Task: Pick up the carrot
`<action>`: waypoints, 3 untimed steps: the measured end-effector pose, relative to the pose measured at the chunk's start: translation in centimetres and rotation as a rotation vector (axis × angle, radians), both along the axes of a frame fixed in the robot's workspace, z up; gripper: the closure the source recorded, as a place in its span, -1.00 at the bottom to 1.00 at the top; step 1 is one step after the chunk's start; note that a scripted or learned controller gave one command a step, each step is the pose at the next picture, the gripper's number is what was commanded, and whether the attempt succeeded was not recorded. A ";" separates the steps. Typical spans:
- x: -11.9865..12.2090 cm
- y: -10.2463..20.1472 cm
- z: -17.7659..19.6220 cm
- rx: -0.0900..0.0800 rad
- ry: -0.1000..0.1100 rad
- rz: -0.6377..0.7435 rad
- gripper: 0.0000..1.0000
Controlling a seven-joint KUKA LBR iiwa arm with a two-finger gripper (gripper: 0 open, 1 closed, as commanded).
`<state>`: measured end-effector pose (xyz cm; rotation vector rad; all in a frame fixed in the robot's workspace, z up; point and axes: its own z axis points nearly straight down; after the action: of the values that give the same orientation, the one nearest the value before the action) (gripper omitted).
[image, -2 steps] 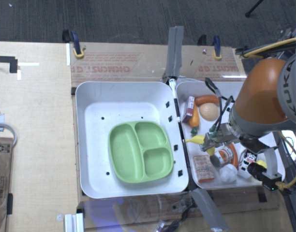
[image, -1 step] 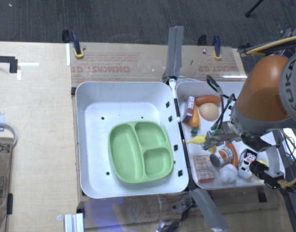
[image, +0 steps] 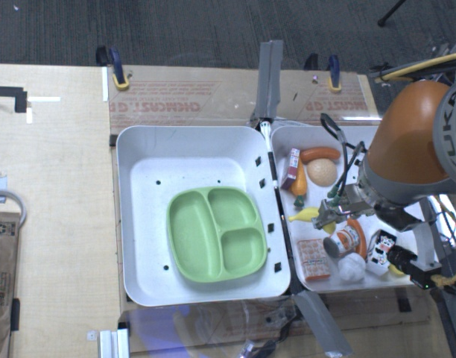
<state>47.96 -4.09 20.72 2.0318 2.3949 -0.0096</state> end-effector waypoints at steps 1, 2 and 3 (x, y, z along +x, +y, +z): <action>0.3 -4.0 0.9 0.005 -0.002 0.272 1.00; 0.4 -4.1 1.7 0.004 -0.001 0.271 1.00; 0.4 -4.2 2.6 0.003 -0.001 0.270 1.00</action>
<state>48.39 -8.24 23.28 1.6909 2.6472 -0.0051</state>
